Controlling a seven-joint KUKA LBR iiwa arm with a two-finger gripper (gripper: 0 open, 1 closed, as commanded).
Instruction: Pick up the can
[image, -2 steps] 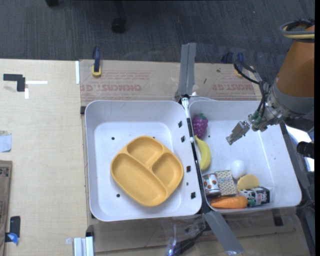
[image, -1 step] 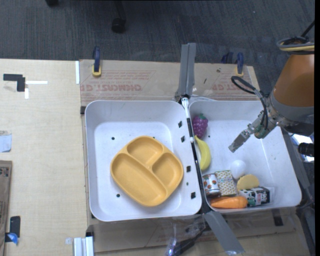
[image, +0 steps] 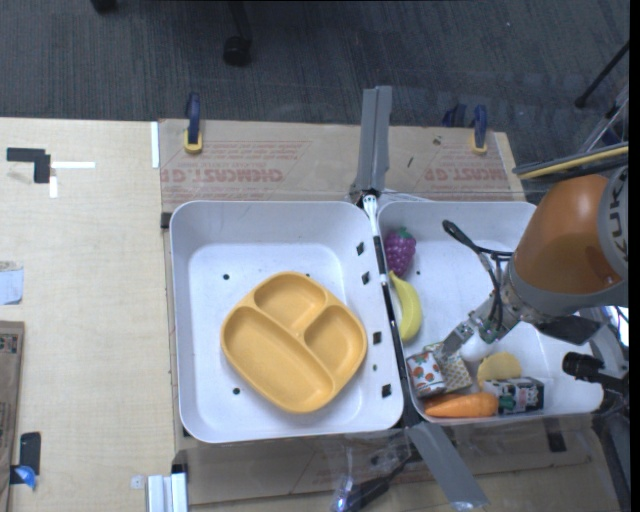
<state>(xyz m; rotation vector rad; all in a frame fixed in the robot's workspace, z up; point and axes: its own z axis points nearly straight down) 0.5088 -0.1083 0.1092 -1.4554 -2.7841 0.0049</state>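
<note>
A grey arm's gripper (image: 470, 337) is hovering over a small printed cylindrical can (image: 427, 371) in the right white bin (image: 560, 402); finger state unclear.

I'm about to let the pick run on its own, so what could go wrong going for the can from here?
1. Crowding: the can lies among a carrot, a small carton and a pale yellow item, so the gripper may catch a neighbour instead.
2. The can sits close to the right bin's dividing wall, leaving little room on that side.
3. It may roll or slip.
</note>
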